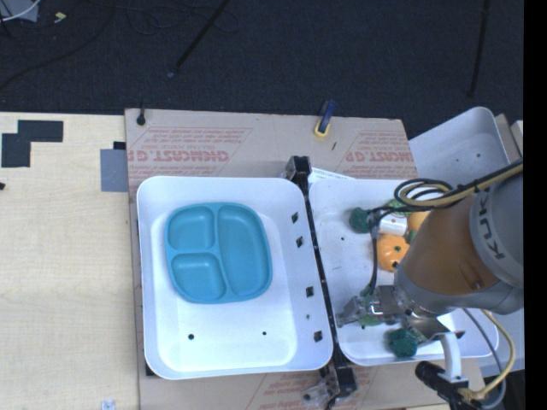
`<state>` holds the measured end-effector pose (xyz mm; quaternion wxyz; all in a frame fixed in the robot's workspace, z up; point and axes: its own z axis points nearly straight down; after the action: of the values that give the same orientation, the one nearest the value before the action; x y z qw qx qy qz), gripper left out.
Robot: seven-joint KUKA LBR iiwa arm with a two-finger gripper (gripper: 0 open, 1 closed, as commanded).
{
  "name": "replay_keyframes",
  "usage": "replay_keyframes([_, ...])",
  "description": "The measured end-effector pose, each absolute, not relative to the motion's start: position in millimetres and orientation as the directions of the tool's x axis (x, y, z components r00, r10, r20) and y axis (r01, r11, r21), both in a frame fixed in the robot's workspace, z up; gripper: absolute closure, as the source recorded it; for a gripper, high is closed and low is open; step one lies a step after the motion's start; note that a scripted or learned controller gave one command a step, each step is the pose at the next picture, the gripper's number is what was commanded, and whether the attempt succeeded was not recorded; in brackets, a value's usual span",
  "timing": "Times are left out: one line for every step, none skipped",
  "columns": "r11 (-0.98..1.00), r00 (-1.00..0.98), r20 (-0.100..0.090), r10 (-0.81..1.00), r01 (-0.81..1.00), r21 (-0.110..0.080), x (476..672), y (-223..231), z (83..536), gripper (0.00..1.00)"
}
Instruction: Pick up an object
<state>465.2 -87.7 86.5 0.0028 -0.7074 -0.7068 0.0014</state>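
My gripper [366, 311] hangs low over the front part of the right bin [342, 254], under the grey and orange arm that reaches in from the right. A dark green object [402, 342] lies just to the right of the gripper, near the bin's front wall. Farther back in the same bin are an orange object [392, 251], a small white piece [393, 225] and another green object [359, 220]. The arm hides much of the bin's right half.
The left bin [162, 314] holds a blue divided plate [218, 253]. A black divider with clips [308, 263] runs between the bins. A yellow and blue clamp [324, 120] sits at the board's back edge. Cables loop above the wrist.
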Motion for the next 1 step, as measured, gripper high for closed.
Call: replay_keyframes([-0.01,0.01,0.002,1.0,1.0,-0.005,465.6,-89.5,97.8,1.0])
